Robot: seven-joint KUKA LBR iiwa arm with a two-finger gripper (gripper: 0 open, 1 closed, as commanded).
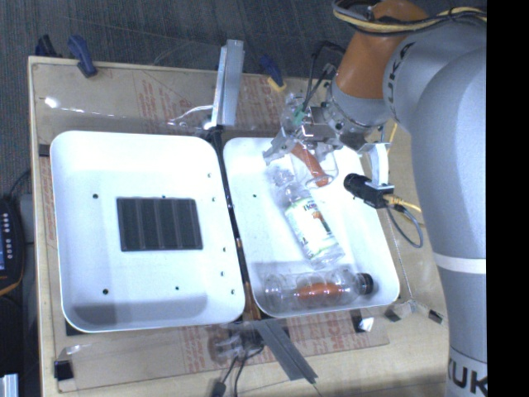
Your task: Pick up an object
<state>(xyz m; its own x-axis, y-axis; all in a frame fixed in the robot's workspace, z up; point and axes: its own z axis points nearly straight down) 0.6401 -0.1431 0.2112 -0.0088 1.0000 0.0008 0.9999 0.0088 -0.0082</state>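
Clear plastic bottles, two, lay in the right bin (376,246): labelled bottle (307,222) mid-bin, second bottle (314,286) along near wall. Gripper (302,139) hung over far end; finger state unclear. Left bin (83,164) held one dark grate (159,223). Wooden bench (124,89), dark floor.

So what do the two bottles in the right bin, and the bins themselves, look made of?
Upright-lying bottle: clear plastic, probably, see-through with a paper-like label. Bottle along the near wall: same clear, glossy look. Bins: white, smooth, likely molded plastic.
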